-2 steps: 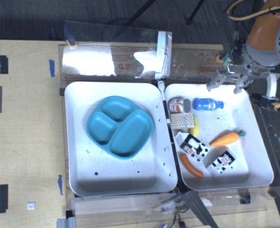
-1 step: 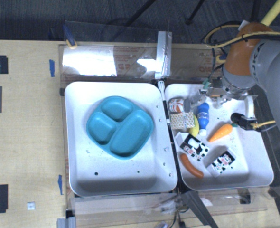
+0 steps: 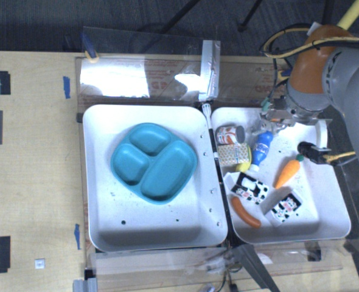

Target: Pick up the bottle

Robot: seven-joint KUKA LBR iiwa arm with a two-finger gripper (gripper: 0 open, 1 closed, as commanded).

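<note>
Highest over the bench, and so closest to the lens, my grey arm with the orange band (image 3: 313, 66) is reaching in from the right. It is carrying my gripper (image 3: 272, 117) over the far part of the right shallow white bin (image 3: 338, 224). Whether the gripper is spread or pressed together I cannot tell, since the wrist is hiding it from above.

Just near of the gripper, the small blue plastic bottle (image 3: 263, 146) is lying at a slant on the bin floor, its far end close under my wrist. I cannot tell whether I am touching it. I judge that I am working through the approach, with the grasp not yet made.

Crowding the bottle on its left are a short red-labelled can (image 3: 228, 134) and a pale checked packet (image 3: 235, 155). An orange toy carrot (image 3: 287, 172) is lying to its right, a little apart.

The next move is asking me to settle squarely over the bottle's body, straddle its narrow width, and come down without nudging the can or packet.
</note>
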